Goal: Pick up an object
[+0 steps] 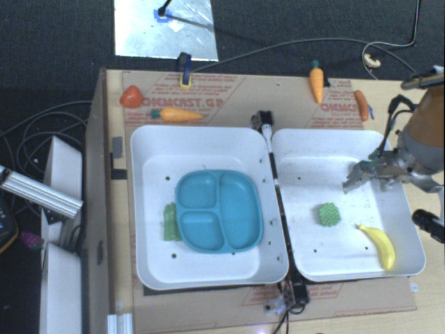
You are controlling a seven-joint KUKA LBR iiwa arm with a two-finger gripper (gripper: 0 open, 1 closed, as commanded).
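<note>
Banana [379,246] lying in the right bin [306,256], close to its near right corner, yellow, curved, its tip pointing up-left toward the bin's middle. Green ball [329,214] sitting just left of it, apart from it, roughly mid-bin, with a knobbly surface. Gripper [353,179] hanging over the right bin's far right part, beyond both the ball and the banana and touching neither; the fingers are pointing left, spread slightly apart, with nothing showing between them. Arm [425,134] reaching in from the right edge, its orange band showing above the wrist. Left bin [149,207] lying beside the right one, the two meeting along a dark seam. Blue plate [218,210] with three compartments resting in the left bin's middle; a green piece [170,223] standing just against the plate's left rim, too small to make out in detail. Farther back, on the bench behind the bins: a carrot [176,115] lying flat near the left bin's far edge, a red-orange lump [131,97] just left of it, a second carrot [317,83] lying upright in the frame behind the right bin, and a small orange piece [361,105] to its right. A shiny sheet [165,19] lying on the dark floor beyond the bench.
</note>
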